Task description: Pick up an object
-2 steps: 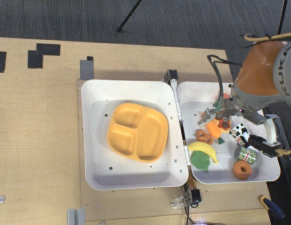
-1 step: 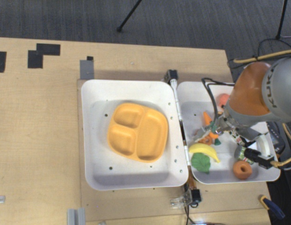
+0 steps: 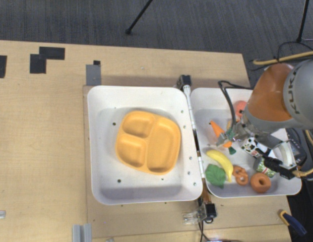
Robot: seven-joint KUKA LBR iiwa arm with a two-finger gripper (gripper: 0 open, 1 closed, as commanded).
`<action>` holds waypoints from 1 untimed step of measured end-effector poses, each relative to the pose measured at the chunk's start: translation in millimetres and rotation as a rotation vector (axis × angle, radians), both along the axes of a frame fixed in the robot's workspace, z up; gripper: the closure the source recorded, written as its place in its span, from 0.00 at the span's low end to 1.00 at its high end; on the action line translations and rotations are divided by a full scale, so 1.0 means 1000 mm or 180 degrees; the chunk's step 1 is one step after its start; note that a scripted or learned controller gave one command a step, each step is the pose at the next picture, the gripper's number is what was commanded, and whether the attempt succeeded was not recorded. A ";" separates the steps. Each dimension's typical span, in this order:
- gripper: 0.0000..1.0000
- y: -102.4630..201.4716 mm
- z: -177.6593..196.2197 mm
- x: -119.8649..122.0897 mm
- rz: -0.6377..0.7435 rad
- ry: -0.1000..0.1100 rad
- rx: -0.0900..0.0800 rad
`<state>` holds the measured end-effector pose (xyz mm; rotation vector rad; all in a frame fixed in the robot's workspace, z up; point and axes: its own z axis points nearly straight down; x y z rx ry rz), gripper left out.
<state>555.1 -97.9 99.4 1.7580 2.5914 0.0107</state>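
The right bin (image 3: 209,101) holds several toy foods. An orange carrot (image 3: 215,129) lies near its left wall, with a yellow banana (image 3: 222,161) and a green broccoli (image 3: 214,175) below it. Two brown donuts (image 3: 241,175) (image 3: 260,182) sit along the front edge. My gripper (image 3: 231,137) hangs low over the middle of this bin, just right of the carrot and above the banana. The grey arm with its orange band (image 3: 269,97) covers the bin's right part. A pink piece (image 3: 240,107) peeks out beside the wrist.
A yellow divided plate (image 3: 147,141) lies in the middle of the left bin (image 3: 103,195). A small black-and-white toy (image 3: 250,145) and a green can (image 3: 264,169) lie under the arm. Black cables run along the bin's right side.
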 end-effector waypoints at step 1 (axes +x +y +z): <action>1.00 0.040 0.086 0.080 0.1231 0.0018 -0.0012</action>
